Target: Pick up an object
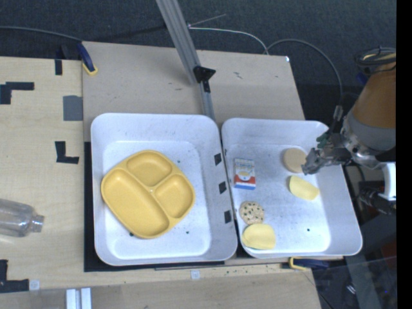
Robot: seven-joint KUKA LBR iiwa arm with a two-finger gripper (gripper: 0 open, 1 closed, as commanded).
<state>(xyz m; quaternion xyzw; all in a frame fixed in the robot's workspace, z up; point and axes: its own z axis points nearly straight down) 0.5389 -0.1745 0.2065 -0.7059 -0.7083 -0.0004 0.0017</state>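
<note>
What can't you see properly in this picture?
- Gripper: too small and dark in the camera view to tell how its fingers stand.
- Tan round piece: its right edge is hidden by the gripper.
- Small carton: print too small to read.
- Clear bottle: cut off by the left edge.

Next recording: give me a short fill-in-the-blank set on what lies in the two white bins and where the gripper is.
1. The yellow plastic divided plate lies in the ____ bin.
2. The small red, white and blue carton lies in the ____ bin.
3. The round chocolate-chip cookie lies between the carton and a ____ rounded toy food piece at the near edge.
4. The gripper is beside the round ____ disc.

Missing words: left; right; yellow; tan
</note>
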